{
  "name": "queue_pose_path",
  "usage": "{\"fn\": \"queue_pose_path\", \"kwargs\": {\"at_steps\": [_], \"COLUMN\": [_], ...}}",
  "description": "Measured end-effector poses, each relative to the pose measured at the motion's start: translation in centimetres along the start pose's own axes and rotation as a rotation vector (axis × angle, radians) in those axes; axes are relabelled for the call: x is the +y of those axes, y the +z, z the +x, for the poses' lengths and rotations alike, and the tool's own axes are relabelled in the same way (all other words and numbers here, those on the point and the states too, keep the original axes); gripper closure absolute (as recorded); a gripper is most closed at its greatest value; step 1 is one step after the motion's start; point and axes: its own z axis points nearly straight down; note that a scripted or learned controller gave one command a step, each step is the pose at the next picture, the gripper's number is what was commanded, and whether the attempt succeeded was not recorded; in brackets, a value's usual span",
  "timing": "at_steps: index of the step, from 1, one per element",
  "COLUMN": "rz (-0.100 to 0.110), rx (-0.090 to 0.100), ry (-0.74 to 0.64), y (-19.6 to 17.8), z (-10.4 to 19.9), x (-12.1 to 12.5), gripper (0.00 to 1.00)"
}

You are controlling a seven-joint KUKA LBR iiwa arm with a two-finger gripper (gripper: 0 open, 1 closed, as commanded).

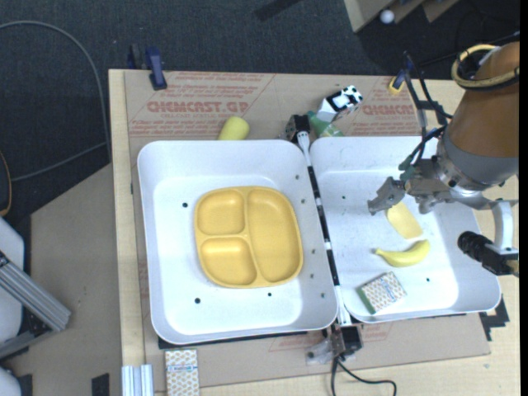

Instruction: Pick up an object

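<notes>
My gripper (407, 198) hangs over the right bin (351, 172), its two grey fingers (384, 200) spread open with nothing between them. Just in front of the fingertips a pale yellow block (403, 220) lies on the bin floor. A small banana (404, 254) rests a little nearer the front, and a patterned packet (381, 291) sits by the bin's front rim. The arm's orange band (487, 106) rises at the right.
The left bin (165, 221) holds a yellow divided plate (247, 236). Behind the bins, on the cardboard, lie a yellow object (234, 128) and a black-and-white item (341, 101). A blue clamp (154, 67) grips the board's back edge.
</notes>
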Motion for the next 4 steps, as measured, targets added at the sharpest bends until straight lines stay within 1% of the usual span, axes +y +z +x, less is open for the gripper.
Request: {"fn": "queue_pose_path", "kwargs": {"at_steps": [1, 2, 3, 4], "rz": [0.001, -0.004, -0.001, -0.004], "rx": [0.000, -0.001, -0.002, -0.003], "ry": [0.002, 0.001, 0.000, 0.000], "y": [4.1, 11.5, 12.4, 11.4], "z": [-4.9, -4.7, -11.3, -11.3], "x": [-2.7, -2.9, 5.5, 5.5], "gripper": [0.00, 0.00, 0.00, 1.00]}}
